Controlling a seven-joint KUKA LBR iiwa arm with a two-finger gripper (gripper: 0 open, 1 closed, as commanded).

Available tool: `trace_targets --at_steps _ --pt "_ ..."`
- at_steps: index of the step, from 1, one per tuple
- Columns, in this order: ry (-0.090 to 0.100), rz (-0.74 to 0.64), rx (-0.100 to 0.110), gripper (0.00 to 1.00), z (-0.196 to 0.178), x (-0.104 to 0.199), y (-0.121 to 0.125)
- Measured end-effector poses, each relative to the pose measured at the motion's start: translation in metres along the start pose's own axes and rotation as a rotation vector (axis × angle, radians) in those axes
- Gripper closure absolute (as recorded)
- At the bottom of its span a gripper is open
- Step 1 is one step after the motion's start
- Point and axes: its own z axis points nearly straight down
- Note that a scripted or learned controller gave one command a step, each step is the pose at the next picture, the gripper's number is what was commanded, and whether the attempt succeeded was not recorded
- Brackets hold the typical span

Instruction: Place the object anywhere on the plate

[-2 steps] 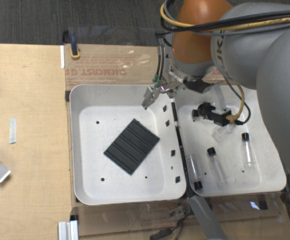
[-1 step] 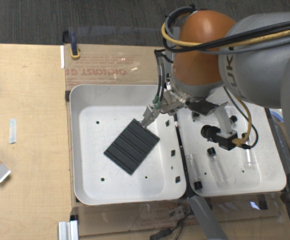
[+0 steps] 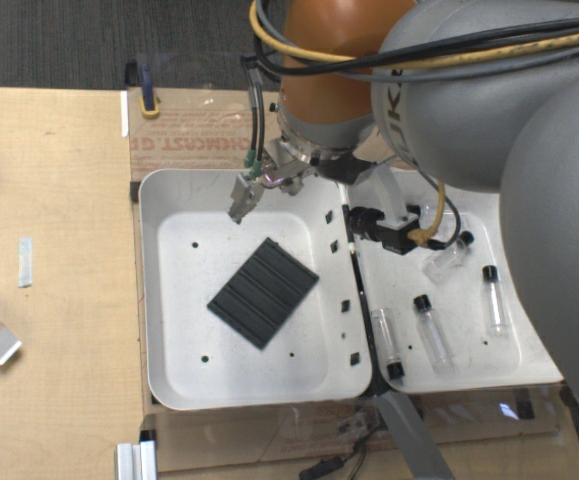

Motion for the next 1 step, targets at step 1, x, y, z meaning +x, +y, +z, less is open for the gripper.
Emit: trace_targets --at_steps 1 --pt "0.000 0.102 -0.001 0.00 0.0729 -0.0009 0.0625"
